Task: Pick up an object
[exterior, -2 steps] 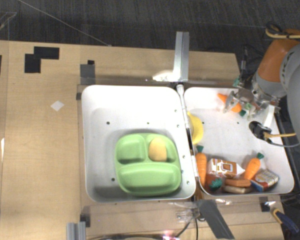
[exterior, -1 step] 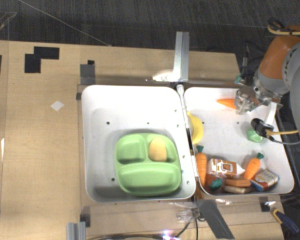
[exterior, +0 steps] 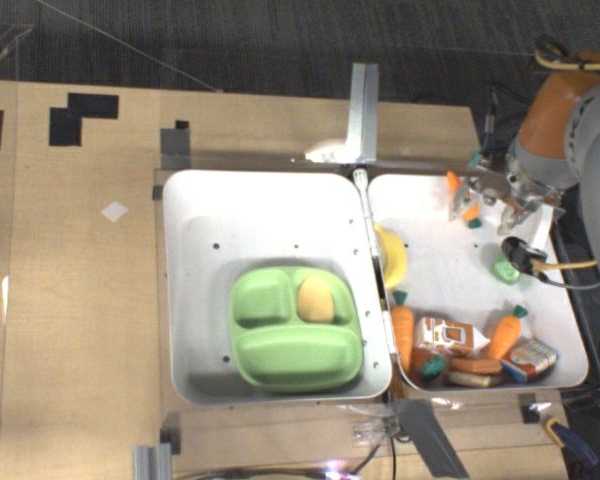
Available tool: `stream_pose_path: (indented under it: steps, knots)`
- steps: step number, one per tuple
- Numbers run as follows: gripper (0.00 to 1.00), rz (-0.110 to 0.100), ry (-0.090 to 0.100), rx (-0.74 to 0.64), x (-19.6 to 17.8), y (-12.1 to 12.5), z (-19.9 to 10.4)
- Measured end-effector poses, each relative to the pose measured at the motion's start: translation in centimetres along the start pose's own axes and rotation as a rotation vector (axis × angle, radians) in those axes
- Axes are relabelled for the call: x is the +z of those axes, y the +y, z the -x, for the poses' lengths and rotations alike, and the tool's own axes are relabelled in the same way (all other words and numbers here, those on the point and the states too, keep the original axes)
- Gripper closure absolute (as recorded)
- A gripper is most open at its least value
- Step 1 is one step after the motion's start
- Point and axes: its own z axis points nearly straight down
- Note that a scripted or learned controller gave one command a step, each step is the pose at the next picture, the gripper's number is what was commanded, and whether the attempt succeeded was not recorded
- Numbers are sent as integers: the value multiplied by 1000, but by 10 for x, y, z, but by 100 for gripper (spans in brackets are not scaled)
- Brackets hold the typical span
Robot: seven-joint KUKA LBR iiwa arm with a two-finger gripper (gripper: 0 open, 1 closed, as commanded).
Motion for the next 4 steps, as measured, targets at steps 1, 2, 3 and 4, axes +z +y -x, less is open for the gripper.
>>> stream_pose_path:
  steps: [1, 2, 3, 4]
  knots:
    - [0, -5, -6, -43, 24, 13, -2]
    - [100, 4, -7, -50, 10, 16, -4]
    - [100, -2, -4, 107, -78, -5, -50]
    - [100, -4, -3, 149, -109, -67, -101]
